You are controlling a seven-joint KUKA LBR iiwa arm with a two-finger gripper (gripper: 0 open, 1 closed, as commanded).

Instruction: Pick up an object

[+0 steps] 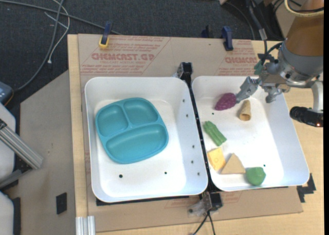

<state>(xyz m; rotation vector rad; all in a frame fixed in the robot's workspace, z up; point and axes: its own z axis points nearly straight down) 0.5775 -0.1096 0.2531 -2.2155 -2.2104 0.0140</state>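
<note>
Nearest, at the lower right of the frame, a green ball [255, 176] sits by two yellow wedges [225, 162] in the right bin [288, 141]; a green pod [214, 133] lies above them. Farther up, a tan cone [244, 110] and purple grapes [224, 101]. My fingers [259, 91] hang spread and empty over both. I judge I'm lining up; next comes a straight descent onto one piece.

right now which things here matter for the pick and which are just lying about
For the pick: gripper, purple grapes, cone, green pickle, cheese, tan wedge, green lump, right bin.
Just lying about: teal plate, left bin, blue clamps, cables.
</note>
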